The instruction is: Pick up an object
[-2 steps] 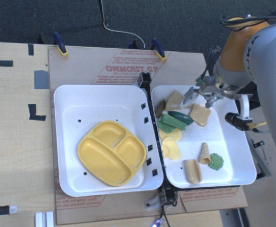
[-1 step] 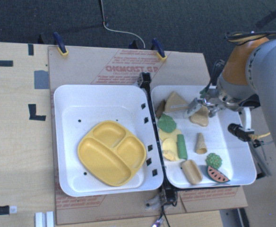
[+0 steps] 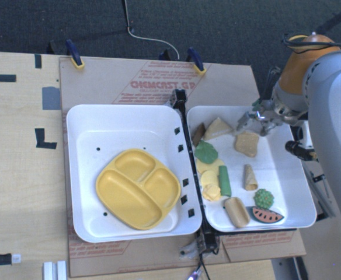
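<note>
nothing is held yet — the metal two-finger gripper [image 3: 253, 121] hangs open, empty. a tan bread-like wedge [image 3: 246, 144] just below is still to be grasped.

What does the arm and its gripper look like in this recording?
The arm is a bulky, rounded grey body with an orange band above the wrist. Below the band sits a metallic silver-grey wrist section leading to the gripper, a small two-finger unit in grey metal. Black fittings and what look like dark cables hang along the arm's lower side. No markings are readable.
</note>
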You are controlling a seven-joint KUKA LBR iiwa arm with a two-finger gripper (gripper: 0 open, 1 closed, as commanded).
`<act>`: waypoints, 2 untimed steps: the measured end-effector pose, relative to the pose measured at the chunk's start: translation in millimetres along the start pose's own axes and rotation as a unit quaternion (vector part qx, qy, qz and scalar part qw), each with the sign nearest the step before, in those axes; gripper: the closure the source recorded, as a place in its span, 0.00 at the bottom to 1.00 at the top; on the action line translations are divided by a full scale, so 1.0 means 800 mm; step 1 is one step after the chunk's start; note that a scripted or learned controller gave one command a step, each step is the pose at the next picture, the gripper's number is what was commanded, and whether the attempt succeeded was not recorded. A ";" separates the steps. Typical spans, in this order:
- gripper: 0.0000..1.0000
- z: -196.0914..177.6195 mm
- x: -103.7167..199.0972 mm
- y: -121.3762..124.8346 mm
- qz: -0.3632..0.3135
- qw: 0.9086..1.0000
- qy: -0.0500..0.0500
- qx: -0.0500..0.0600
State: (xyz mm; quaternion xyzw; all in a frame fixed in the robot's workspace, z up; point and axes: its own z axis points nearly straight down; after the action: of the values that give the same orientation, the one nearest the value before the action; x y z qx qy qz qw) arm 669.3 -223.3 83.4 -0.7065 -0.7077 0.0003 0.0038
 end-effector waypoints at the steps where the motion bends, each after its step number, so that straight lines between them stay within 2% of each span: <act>1: 0.00 -0.096 -0.002 -0.148 0.003 1.000 -0.003 -0.002; 2: 0.00 -0.012 0.056 -0.158 0.000 1.000 -0.003 -0.004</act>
State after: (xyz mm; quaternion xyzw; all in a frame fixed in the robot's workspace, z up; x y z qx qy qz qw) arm 542.8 -178.3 94.3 -0.7067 -0.7075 -0.0004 -0.0006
